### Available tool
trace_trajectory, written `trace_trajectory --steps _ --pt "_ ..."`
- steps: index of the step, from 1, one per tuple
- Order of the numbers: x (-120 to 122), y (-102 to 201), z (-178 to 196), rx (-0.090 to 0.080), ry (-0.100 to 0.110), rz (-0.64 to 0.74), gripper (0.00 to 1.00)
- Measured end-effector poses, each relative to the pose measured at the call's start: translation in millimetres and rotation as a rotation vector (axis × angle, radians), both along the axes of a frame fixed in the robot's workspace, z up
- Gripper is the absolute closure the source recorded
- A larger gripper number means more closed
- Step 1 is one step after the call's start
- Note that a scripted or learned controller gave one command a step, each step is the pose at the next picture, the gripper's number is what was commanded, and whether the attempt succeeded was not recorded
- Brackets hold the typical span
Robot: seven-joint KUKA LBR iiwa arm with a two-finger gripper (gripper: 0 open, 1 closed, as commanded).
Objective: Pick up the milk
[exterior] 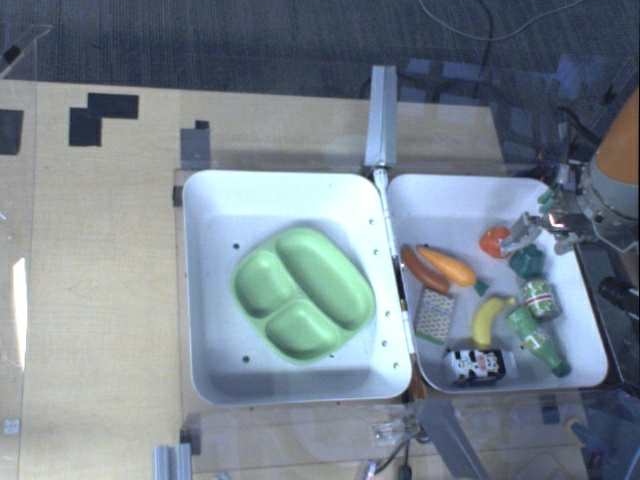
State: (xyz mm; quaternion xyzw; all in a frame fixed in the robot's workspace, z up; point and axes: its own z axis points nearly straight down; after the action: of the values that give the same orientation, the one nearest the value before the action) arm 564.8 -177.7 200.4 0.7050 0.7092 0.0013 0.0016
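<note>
Beside the banana [487,320], toward the right bin's [596,366] near wall, the milk [474,365] lies untouched; above the tomato [494,241], the gripper [540,230] hovers, jaws spread and empty, apparently awaiting descent.

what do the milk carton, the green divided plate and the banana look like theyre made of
The small black-and-white cow-patterned milk carton looks like printed card or plastic; too small to tell which. The light green three-compartment plate looks like moulded plastic, with a smooth, even, softly shiny surface. The small yellow banana is probably toy plastic, judging by its uniform bright colour.
</note>
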Motion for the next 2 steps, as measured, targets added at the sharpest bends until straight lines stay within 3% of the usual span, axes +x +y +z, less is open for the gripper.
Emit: trace_trajectory --steps 1,2 --pt "-22.7 -5.2 -59.6 -0.001 0.000 0.060 0.00" --pt "48.5 49.5 -111.6 -0.001 -0.008 0.115 0.00"
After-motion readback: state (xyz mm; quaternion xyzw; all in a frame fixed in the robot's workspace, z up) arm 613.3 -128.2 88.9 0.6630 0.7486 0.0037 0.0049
